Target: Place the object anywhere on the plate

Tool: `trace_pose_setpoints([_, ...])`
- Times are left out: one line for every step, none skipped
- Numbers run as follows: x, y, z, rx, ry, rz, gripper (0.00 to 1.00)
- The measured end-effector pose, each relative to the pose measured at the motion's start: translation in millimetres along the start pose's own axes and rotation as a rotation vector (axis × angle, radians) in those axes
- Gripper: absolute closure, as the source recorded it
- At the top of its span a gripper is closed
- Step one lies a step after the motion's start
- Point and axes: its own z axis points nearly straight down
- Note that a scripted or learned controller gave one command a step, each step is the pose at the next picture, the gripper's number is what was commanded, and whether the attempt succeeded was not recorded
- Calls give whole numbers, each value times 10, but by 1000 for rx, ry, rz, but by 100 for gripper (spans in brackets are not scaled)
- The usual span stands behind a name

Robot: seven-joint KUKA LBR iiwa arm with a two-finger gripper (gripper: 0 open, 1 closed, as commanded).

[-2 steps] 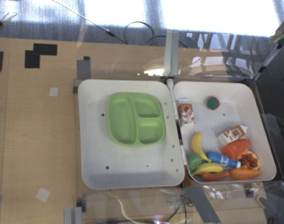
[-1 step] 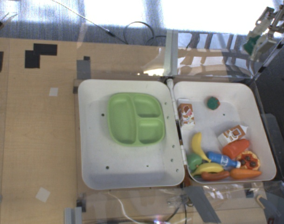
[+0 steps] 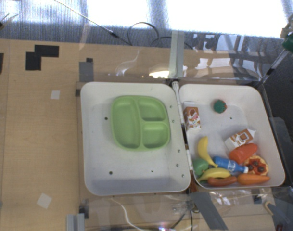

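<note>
- Two shallow white bins side by side on a tan counter (image 3: pixel 35 143): left bin (image 3: pixel 95 172), right bin (image 3: pixel 261 105), rims touching down the middle.
- In the left bin, slightly toward its far side: light green plate (image 3: pixel 139 122) with three compartments, lying flat.
- In the right bin, all the toy food, well apart from the plate and across the shared rims.
- Near the far-left corner of the right bin: small brown-and-white carton (image 3: pixel 192 117); beside it to the right, a round green toy (image 3: pixel 220 106), apart from the rest.
- Heaped along the near side: upright-curving banana (image 3: pixel 203 149), second banana (image 3: pixel 214 173) lying flat, blue bottle (image 3: pixel 230 165), white-and-brown carton (image 3: pixel 240 138), red-orange toy (image 3: pixel 242 153), orange carrot-like piece (image 3: pixel 253 179), dark red sausage (image 3: pixel 222 181), green piece (image 3: pixel 200 166) against the left wall.
</note>
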Motion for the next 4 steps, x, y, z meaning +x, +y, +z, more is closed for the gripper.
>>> trace_pose_setpoints([244,1752,-25,-5,-3,-255,100])
trace_pose_setpoints([1365,2123,172,-2,-4,-211,100])
trace_pose_setpoints([1281,3001,750,-6,1,-329,100])
trace_pose_setpoints([894,3764,384,-7,-2,-303,100])
